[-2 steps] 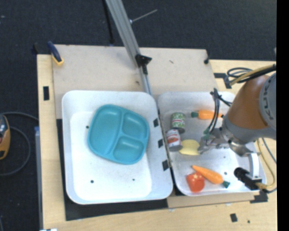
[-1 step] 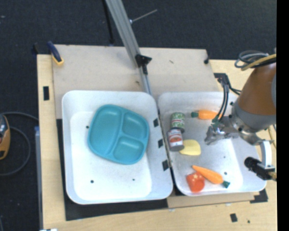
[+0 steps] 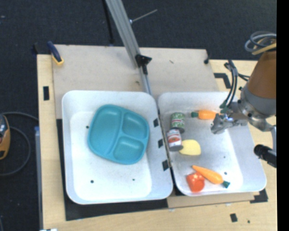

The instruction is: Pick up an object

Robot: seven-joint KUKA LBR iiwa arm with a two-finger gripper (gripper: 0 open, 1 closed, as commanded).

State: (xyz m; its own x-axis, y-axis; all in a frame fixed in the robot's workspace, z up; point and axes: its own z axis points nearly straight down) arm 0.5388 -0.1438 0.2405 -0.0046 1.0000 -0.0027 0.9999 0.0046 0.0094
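No object is lifted yet. The two-finger metal gripper (image 3: 220, 124) hovers in the right white plastic bin (image 3: 241, 177), just right of the small orange toy carrot (image 3: 205, 114); finger state: cannot tell. Grasp and lift remain.

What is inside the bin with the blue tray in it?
The left bin holds a blue tray with compartments, lying flat. Whatever is underneath the tray is covered, so I cannot see that.

Arm (image 3: 264, 88) cut off at right edge; tool (image 3: 220, 124) tips too small to read.
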